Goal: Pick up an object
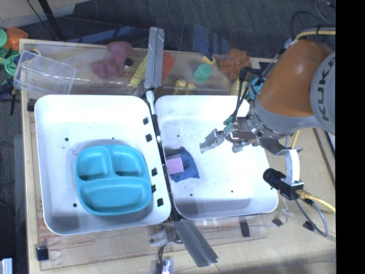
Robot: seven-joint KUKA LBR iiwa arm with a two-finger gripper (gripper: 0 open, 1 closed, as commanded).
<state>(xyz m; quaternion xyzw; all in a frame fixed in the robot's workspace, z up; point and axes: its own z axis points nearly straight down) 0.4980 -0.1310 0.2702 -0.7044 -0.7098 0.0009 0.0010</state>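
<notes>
We see the gripper (209, 143) hovering over the right bin (251, 201), its fingers slightly parted and holding nothing. A small purple block (174, 165) rests on a blue cloth (186, 169) just left of it, against the bin's left wall.

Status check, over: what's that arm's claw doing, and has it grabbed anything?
Gripper over right bin, nothing between fingers. Purple block on blue piece near bin's left wall, untouched. Path unobstructed.

My gripper (212, 143) hangs over right bin (228, 207), open floor beneath. Purple block (174, 165) on blue cloth (185, 170) hugs left wall. Divider (153, 153) blocks leftward path.
</notes>
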